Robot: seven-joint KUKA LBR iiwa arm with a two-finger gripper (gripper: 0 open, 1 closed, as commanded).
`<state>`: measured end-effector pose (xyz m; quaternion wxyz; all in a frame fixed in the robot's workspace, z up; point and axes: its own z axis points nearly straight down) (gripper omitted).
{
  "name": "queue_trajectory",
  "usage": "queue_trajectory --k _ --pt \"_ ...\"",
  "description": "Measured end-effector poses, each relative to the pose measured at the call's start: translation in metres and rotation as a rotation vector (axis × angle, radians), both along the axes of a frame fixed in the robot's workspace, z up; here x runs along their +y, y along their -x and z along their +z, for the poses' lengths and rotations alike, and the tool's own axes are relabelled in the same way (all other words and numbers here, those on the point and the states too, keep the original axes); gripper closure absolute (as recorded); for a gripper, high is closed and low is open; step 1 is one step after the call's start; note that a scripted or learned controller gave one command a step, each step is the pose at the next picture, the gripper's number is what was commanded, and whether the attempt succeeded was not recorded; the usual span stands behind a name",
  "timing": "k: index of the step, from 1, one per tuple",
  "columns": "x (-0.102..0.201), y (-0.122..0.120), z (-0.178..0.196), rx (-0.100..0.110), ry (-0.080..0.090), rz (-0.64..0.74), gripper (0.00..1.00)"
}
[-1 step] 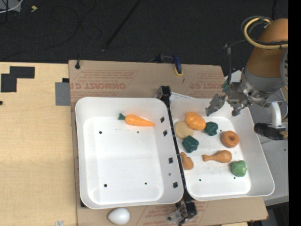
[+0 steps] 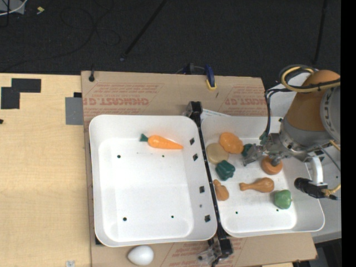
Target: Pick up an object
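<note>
Pincer [image 2: 261, 153] of mine hangs low in the right bin [image 2: 303, 224], just beside a small orange toy [image 2: 272, 165], to grab it, but I cannot tell how wide it is.

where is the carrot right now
The carrot lies alone in the left bin, near its far edge, in the camera view.
</note>
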<state>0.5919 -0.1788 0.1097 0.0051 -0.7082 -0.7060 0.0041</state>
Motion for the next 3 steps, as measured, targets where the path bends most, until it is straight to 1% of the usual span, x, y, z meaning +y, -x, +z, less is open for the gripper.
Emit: queue_trajectory --k 1,2,3 --pt "-0.035 -0.049 -0.023 -0.014 0.003 0.007 0.00" --pt "-0.034 -0.048 -0.011 -0.012 0.002 0.007 1.00" --pt "0.051 -0.054 0.063 -0.019 -0.001 0.010 1.00"
